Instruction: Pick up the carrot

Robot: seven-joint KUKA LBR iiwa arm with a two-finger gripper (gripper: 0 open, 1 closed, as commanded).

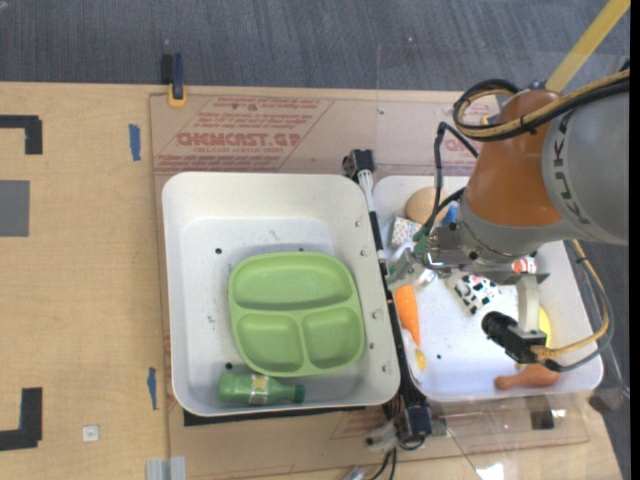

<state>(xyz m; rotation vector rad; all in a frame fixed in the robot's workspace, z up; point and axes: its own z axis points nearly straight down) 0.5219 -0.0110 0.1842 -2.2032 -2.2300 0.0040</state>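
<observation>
You are looking at a robot lab or test cell, not a home or kitchen. The worktop (pixel 70 298) is a bare wooden board marked with black tape corners (pixel 28 133) and blue tape tabs (pixel 135 141), with a printed cardboard sheet (pixel 250 133) laid under two white bins (pixel 190 268) held together by clamps (pixel 358 163). An industrial arm (pixel 540 168) trailing loose cables (pixel 480 108) hangs over toy-like odds and ends, and grey carpet (pixel 300 18) lies beyond the board.
</observation>
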